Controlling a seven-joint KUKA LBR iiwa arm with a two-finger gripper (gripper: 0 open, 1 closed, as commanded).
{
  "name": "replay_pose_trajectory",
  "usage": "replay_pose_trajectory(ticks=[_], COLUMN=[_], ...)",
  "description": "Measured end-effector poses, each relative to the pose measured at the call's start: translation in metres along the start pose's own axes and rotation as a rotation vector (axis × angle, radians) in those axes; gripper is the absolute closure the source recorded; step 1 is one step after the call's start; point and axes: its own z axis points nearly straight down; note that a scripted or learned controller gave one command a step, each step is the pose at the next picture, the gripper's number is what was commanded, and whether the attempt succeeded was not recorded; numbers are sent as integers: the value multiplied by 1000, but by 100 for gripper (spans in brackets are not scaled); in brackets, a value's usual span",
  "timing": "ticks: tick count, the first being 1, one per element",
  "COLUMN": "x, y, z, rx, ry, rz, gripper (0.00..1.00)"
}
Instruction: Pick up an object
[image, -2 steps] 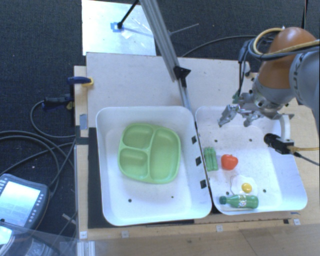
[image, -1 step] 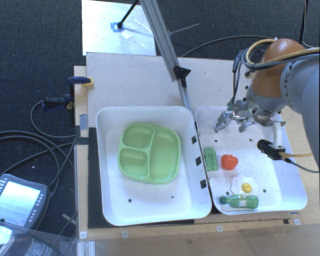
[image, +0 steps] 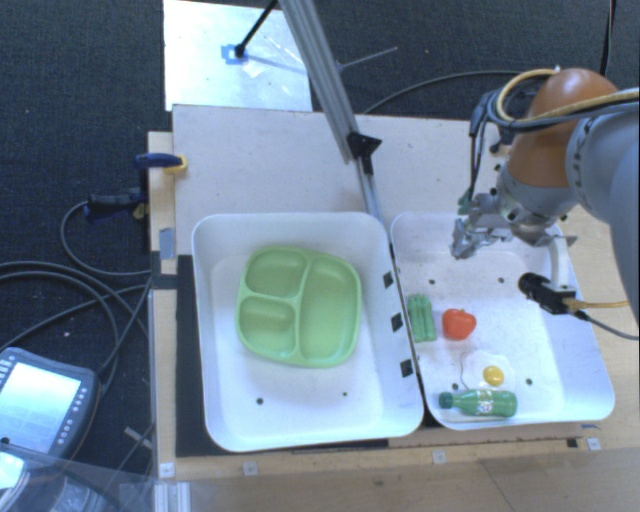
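My gripper hangs over the far left part of the right bin, with nothing seen between its fingers. Nearer the front of that bin lie a green ridged block, a red pepper-like toy, a fried-egg toy and a green bottle on its side. All of them sit well below the gripper in the view, apart from it. The left bin holds a light green divided plate.
A slanted metal pole crosses the back of the bench and ends near the bins' shared wall. Cables and a clamp lie off the bench's left edge. A pendant screen sits at the lower left.
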Motion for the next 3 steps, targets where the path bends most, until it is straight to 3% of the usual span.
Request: replay_pose_trajectory(ticks=[2, 3], x=[1, 1], y=[11, 12], z=[-92, -109], rx=[-4, 0], ry=[-1, 0], rz=[-4, -4], gripper=[100, 100])
